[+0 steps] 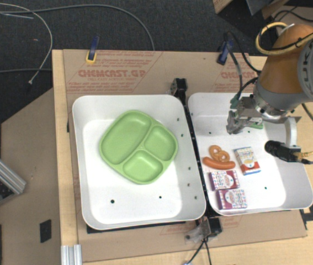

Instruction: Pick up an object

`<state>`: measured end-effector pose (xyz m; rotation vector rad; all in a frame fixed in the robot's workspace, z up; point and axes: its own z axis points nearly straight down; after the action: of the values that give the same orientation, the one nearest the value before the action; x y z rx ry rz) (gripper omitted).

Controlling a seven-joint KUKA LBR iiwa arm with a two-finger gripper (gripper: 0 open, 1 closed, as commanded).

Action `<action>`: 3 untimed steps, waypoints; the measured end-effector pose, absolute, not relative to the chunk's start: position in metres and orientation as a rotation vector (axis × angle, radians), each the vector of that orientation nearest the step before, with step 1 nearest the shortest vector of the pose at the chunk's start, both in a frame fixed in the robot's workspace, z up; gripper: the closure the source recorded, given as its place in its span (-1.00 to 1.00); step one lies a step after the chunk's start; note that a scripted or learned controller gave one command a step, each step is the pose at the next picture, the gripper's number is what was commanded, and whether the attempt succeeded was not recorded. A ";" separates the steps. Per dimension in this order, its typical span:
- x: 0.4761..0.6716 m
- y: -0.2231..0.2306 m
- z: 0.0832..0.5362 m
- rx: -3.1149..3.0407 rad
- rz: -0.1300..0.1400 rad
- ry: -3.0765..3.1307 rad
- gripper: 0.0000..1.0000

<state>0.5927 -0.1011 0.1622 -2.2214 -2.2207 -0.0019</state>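
Camera view: the pincer (239,123) (open or shut, I cannot tell) hangs in the right bin (211,106), far of the pretzel (217,152) and sausage (218,163). Packets (227,189) lie nearer; a green plate (138,146) sits left.

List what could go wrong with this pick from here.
1. The hot dog, pretzel and small boxes lie packed close together, so the gripper may nudge a neighbour or grab two.
2. The gripper hovers over bare bin floor above them; descending there likely catches nothing.

- green divided plate (138,146): smooth plastic, kinda matt
- both white bins (90,203): smooth plastic with a slight sheen
- counter (117,70): plain brown cardboard, matt
- little snack packs (228,189): printed paper or foil, can't tell
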 end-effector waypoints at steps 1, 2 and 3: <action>0.604 -0.104 0.220 -2.225 -0.007 -2.227 1.00; 0.605 -0.104 0.252 -2.223 -0.005 -2.225 1.00; 0.592 -0.053 0.258 -2.214 -0.001 -2.225 1.00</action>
<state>0.5919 -0.0526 0.2584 -2.2136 -2.2248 -0.0011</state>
